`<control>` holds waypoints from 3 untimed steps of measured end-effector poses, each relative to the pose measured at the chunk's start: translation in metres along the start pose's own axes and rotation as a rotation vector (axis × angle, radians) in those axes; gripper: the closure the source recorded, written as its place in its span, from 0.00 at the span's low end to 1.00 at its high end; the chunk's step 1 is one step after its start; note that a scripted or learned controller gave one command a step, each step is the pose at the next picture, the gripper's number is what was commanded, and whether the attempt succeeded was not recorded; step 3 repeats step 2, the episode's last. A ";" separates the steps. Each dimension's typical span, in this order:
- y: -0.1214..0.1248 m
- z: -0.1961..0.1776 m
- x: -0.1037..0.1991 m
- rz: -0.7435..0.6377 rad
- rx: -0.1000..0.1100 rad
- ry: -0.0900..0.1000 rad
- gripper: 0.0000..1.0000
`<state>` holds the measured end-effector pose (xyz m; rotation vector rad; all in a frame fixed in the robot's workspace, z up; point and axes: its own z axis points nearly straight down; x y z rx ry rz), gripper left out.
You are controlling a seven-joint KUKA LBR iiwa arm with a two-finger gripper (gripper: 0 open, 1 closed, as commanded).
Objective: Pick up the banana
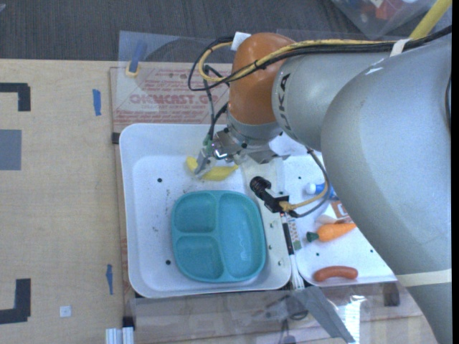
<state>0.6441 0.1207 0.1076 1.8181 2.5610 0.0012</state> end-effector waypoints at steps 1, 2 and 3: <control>0.005 0.019 -0.011 0.051 -0.004 0.003 0.00; 0.007 0.007 -0.012 0.054 -0.009 0.003 1.00; 0.007 0.007 -0.012 0.054 -0.009 0.003 1.00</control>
